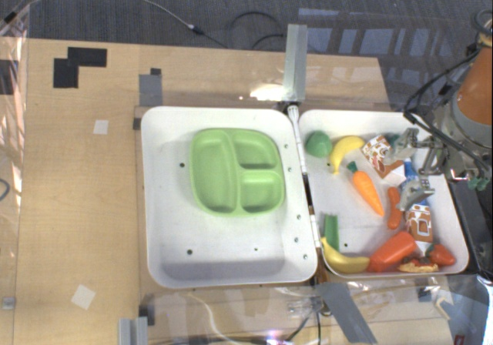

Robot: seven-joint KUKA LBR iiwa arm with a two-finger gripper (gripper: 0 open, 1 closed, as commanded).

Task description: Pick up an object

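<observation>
The right bin holds toy food: a green ball, a yellow banana, an orange-and-white carton, a carrot, a second carton, a large orange-red pepper and another banana. My gripper hangs low over the bin's right side, open, one finger near the first carton and the other by the second carton. A small blue item lies in the gap between them, touching neither as far as I can see.
The left bin bears a green divided plate. A metal post stands behind the seam between the bins. Cables loop at the right near the arm. A small red piece lies in the right bin's front corner.
</observation>
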